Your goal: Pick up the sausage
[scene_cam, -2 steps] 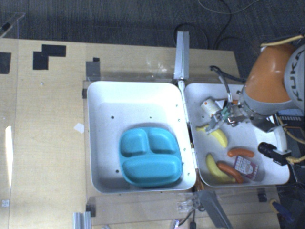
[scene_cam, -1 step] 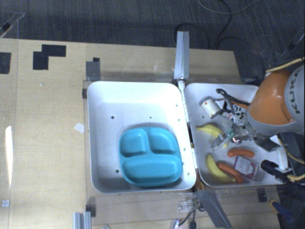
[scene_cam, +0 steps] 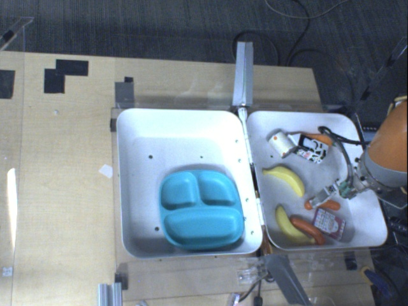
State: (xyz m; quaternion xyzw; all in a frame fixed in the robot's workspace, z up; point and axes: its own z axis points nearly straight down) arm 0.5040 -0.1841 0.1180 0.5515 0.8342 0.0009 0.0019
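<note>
Two white bins (scene_cam: 127, 171) are set side by side; the gripper (scene_cam: 341, 189), its opening impossible to tell, is hung near the sausage (scene_cam: 308, 226), probably for grasping.

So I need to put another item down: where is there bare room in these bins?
The left white bin has bare floor left of and behind the blue three-compartment plastic tray. The right white bin is crowded: two yellow bananas, a red sausage, a packet and the gripper.

Reddish-brown sausage (scene_cam: 306, 227) lies flat, slanted, in right bin's near part, touching a banana.
</note>
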